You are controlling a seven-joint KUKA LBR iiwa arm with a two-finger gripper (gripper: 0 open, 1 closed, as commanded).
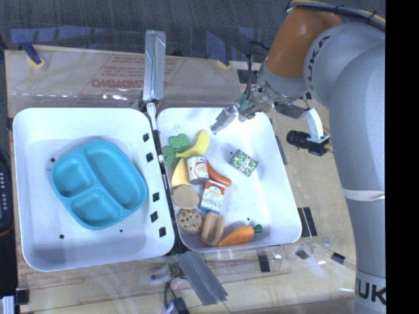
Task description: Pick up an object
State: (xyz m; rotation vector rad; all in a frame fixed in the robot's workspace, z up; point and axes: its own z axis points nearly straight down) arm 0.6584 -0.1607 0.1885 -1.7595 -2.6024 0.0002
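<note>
Grey arm [357, 110] with its orange band fills the right of the view, nearest the lens, reaching in over the right bin [278, 175]. Gripper [222, 120] hangs above that bin's upper middle; fingers look slightly parted with nothing between them, so it reads as released and empty.

Candidate for the pick: small green-and-white box [243, 162], lying alone on the bin floor, below and just right of the gripper. Judged light, stiff-sided, probably a toy carton; flat faces should take a pinch across the short width. It sits tilted, so the wrist may need turning to square up.

Other items crowd the bin's left side:
- banana [198, 142] touching green leafy piece [175, 148]
- can [198, 169] beside an orange sausage-like piece [219, 176]
- juice carton [211, 197], cookie [190, 221], bread roll [212, 228], carrot [237, 235] along the near wall

These pack together; a grasp there risks catching two things or slipping off rounded plastic. The box stands well apart from them and from the walls.

Left bin [33, 241] holds a blue divided plate [98, 184].
</note>
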